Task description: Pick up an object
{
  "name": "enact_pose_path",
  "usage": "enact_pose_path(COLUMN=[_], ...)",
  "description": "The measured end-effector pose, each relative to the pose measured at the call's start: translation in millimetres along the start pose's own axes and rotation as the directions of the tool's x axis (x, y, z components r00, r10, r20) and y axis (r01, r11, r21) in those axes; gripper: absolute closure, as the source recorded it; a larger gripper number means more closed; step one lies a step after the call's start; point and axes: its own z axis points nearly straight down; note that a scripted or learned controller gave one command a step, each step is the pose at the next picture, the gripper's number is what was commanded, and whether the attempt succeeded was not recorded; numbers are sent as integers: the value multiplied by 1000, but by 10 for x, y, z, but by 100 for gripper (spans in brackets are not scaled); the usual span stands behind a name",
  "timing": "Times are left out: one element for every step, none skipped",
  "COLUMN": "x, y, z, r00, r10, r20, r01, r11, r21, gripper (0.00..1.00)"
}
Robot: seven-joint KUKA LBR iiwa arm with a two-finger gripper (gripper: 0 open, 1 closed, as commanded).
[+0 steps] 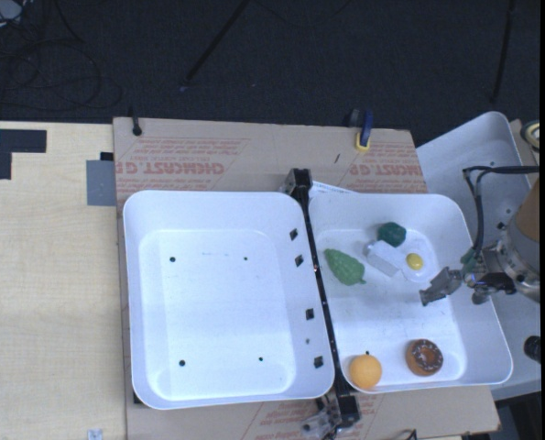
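The claw (437, 289) hangs low over the right white shallow bin (478, 356), near its right wall; how wide it stands, I cannot tell. In that bin: a leafy green toy (344, 268) by the divider, a dark green block (391, 235), a fried-egg toy (413, 261), an orange ball (365, 371) and a brown doughnut (424, 357) up front

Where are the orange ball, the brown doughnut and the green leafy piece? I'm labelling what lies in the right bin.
orange ball (365, 371): camera view, middle of its top.
brown doughnut (424, 357): camera view, on its ring.
green leafy piece (344, 268): camera view, its centre.
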Motion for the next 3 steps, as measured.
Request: enact_pose_path(x=[-365, -219, 160], y=[247, -23, -85], z=[-1174, -1243, -1893], r00=[1000, 1000, 1000], r10=[-3, -4, -6], r20=[8, 0, 2], r01=[3, 4, 6], r11=[1000, 1000, 1000], r21=[-16, -2, -9], gripper=[0, 0, 0])
